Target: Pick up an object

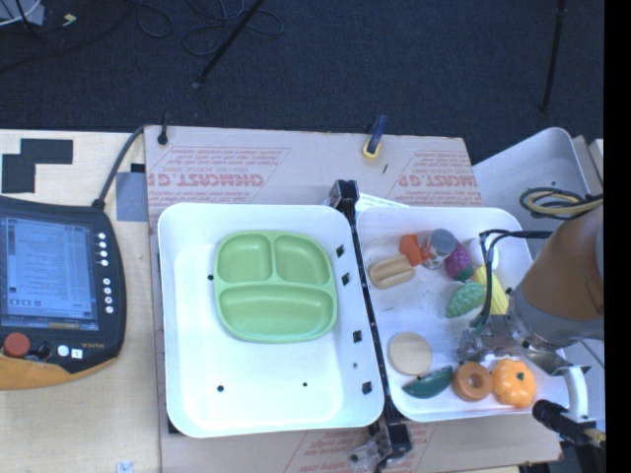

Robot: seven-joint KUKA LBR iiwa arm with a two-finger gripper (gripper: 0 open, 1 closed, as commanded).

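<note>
The right bin [434,308] holds several toy foods. A tan bun [391,272], a red-orange piece [411,249], a grey piece [444,241] and purple grapes [458,261] lie toward its back. A green bumpy piece [463,301] and a yellow piece [494,290] sit mid-right. Along the front lie a tan disc [409,353], a dark green piece [429,383], a brown donut [472,381] and an orange pumpkin [514,382]. My gripper [480,344] hangs low over the bin, just above the donut and pumpkin and below the green bumpy piece.
The left bin [197,363] carries a light green divided plate [275,287]. A teach pendant [54,284] lies on the bench at far left. The arm's orange-banded wrist [562,274] covers the right bin's right edge. Cables [547,202] loop behind it.
</note>
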